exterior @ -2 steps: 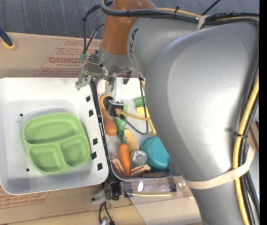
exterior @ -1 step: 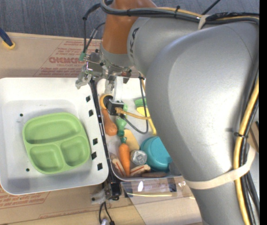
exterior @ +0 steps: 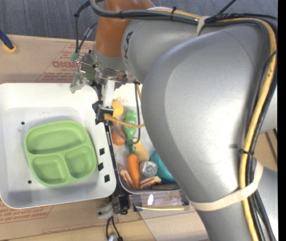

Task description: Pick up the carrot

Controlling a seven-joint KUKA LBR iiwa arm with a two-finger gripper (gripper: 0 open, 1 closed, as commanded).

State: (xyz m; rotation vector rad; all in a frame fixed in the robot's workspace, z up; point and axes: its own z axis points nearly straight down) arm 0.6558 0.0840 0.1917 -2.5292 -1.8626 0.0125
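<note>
The carrot (exterior: 133,166) is orange and lies in the right bin (exterior: 148,199), near its front, pointing roughly toward the camera. My gripper (exterior: 79,82) hangs over the back rim of the left bin (exterior: 12,195), well behind and to the left of the carrot. Nothing shows in its grasp. The grey arm covers most of the right bin.
A green three-compartment plate (exterior: 59,152) lies in the left bin. Crowded around the carrot are a yellow item (exterior: 117,107), a green item (exterior: 130,119), another orange piece (exterior: 117,137), a silver can (exterior: 148,168), a teal object (exterior: 164,171) and tan sticks (exterior: 149,183).
</note>
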